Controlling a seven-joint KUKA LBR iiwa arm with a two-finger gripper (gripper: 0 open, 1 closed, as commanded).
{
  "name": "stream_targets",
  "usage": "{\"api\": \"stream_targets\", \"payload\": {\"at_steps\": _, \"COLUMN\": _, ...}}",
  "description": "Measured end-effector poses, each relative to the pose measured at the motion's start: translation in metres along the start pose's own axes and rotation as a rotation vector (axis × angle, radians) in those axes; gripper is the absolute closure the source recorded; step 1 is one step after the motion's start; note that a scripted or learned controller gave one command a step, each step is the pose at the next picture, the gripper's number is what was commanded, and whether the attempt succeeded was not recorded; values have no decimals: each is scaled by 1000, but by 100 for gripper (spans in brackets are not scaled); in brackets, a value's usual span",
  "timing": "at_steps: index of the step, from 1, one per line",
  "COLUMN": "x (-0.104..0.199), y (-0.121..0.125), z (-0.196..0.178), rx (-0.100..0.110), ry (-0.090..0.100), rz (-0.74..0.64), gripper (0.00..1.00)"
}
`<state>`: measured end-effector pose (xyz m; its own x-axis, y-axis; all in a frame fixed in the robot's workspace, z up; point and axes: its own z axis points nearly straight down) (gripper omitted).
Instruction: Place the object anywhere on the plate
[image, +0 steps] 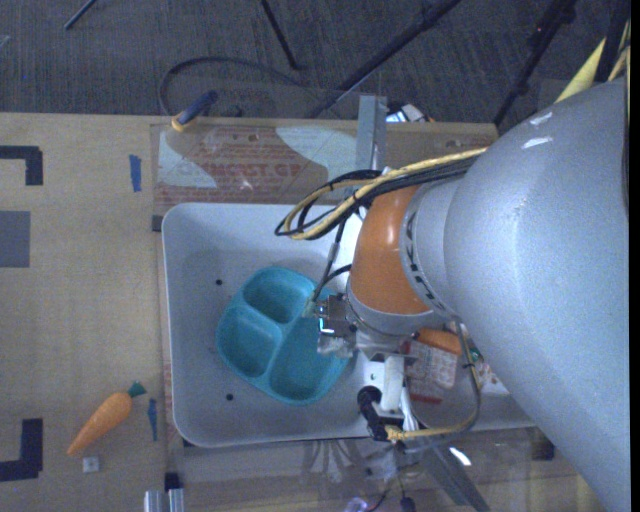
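1. Just left of the end effector (340, 335), the teal divided plate (275, 335) lies in the white bin (190, 260).
2. Whether the end effector grips anything, I cannot tell; the wrist hides it.
3. Right of it, a red-and-white carton (437, 368) peeks out, probably the object: light, crushable, best pinched across its flat sides.
4. Far left, a toy carrot (100, 422) rests on the bench (70, 300).

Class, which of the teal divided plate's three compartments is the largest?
On the teal divided plate, the compartment nearest the grey arm is the largest; the two smaller ones sit farther from it.
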<state>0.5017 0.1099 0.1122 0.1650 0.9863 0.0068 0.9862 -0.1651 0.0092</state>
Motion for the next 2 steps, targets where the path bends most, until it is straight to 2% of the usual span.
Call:
{"api": "stream_targets", "payload": {"at_steps": 1, "x": -1, "y": -6, "z": 5, "rx": -42, "ry": 21, "rz": 62, "gripper": 100}}
{"api": "stream_targets", "payload": {"at_steps": 2, "x": -4, "y": -16, "z": -2, "rx": -14, "ry": 6, "rz": -66, "gripper": 100}}
